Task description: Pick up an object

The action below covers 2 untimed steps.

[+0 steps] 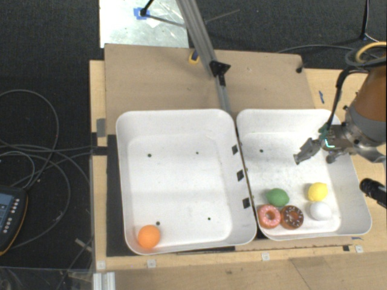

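The right bin [254,132] holds several small items along its near side: a green ball [277,196], a pink donut [269,216], a brown sprinkled donut [292,217], a yellow ball [317,191] and a white ball [320,211]. An orange ball [149,236] lies alone in the near left corner of the left bin [175,119]. My gripper [317,156] hangs over the right bin's right half, just behind the yellow ball, open, with nothing between its fingers.
A grey metal pole [199,29] slants from the back toward the gap between the bins. Black clips [240,175] mark the shared bin wall. Cables lie on the floor at the left.
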Available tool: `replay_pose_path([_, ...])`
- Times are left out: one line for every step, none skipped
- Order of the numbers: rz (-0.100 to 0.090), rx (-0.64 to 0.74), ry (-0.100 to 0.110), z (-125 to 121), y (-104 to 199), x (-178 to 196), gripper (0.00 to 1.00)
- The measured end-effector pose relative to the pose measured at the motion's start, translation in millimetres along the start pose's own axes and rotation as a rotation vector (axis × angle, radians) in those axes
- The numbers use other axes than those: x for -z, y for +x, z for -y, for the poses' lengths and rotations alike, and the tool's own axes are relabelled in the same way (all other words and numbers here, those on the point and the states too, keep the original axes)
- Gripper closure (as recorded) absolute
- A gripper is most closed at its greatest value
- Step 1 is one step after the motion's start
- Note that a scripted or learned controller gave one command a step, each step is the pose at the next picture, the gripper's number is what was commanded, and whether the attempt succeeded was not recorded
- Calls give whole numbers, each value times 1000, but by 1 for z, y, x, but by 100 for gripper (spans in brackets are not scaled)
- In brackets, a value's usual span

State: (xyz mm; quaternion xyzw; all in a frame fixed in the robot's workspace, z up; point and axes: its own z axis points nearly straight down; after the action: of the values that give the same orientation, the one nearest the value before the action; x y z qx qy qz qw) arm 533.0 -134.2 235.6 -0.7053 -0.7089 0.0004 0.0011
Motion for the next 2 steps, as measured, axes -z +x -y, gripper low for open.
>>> replay_pose_path([1, -2, -4, -1, 0, 2, 0])
replay_pose_path([-1, -4, 2, 2, 10, -55, 0])
